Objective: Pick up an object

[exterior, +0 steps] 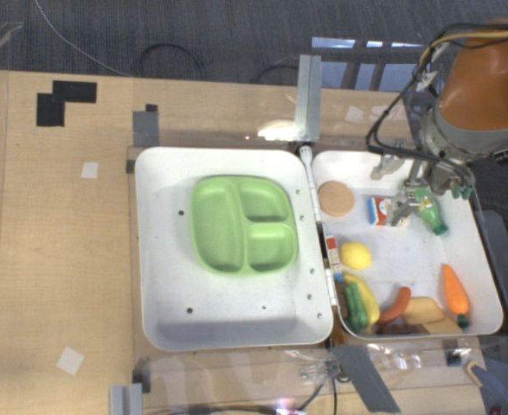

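The arm reached in over the far right corner of the right bin, its orange band broad above the wrist, and the gripper hung low near the middle of that bin's far half. How wide the tool stood, and whether it had hold of anything, could not be told — the wrist hardware crowded the spot.

Taking the lemon as the landmark: it lay near the middle of the right bin, toward the bin's left wall. Just beyond it, toward the far edge, sat a round tan disc, like a small cookie or bun. Right of the disc and beyond-right of the lemon stood a small red, white and blue carton, close against the gripper. Farther right of the lemon lay a green item, slanted, just beside the gripper on its other side. Toward the near edge from the lemon were a banana with a dark green piece alongside it, then a reddish sausage, a tan bread-like piece, and — well to the right — a carrot.

Left of the lemon, across the divider, the left bin held a green sectioned plate near its centre.
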Available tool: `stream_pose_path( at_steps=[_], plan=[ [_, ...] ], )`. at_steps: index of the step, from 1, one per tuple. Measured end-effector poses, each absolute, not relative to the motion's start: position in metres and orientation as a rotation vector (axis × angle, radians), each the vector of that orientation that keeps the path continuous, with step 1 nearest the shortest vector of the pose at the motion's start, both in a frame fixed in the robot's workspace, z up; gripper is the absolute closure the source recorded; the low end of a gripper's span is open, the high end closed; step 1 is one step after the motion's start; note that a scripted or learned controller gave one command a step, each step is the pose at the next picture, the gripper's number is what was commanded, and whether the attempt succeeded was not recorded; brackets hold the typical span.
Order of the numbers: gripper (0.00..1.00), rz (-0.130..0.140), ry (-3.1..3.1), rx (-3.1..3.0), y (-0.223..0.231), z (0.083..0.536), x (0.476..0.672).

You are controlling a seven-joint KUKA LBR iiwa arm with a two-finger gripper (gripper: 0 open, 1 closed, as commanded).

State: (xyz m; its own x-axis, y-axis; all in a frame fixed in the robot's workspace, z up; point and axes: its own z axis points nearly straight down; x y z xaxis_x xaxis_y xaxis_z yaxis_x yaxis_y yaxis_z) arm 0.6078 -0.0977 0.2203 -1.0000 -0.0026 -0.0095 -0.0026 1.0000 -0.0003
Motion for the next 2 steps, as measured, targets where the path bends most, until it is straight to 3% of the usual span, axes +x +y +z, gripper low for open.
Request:
stream_pose_path(
  at_steps=[1,2],
  plan=[
    [0.00,-0.001,3.129,0.044,-0.100,0.097,0.603],
    [0.00,-0.007,3.130,0.084,-0.205,0.095,0.590]
  ],
)
